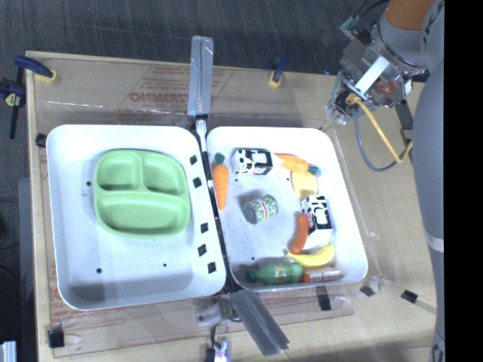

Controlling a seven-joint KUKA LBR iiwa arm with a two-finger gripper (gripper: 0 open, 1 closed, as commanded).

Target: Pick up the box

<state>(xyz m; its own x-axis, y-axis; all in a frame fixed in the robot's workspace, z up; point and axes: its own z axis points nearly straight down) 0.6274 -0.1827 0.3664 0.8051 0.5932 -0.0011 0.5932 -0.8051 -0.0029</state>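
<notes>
The box (252, 161), patterned black and white like a cow, lies at the far edge of the right bin (349, 202), just beside the carrot (220, 185) and near the can (261, 208). The gripper (341, 111) hangs outside that bin's far right corner, above the desk (392, 225).

Claw (341, 102) fingers too small to tell.

Dark carpet floor (113, 13) behind wooden bench (392, 225)
</notes>
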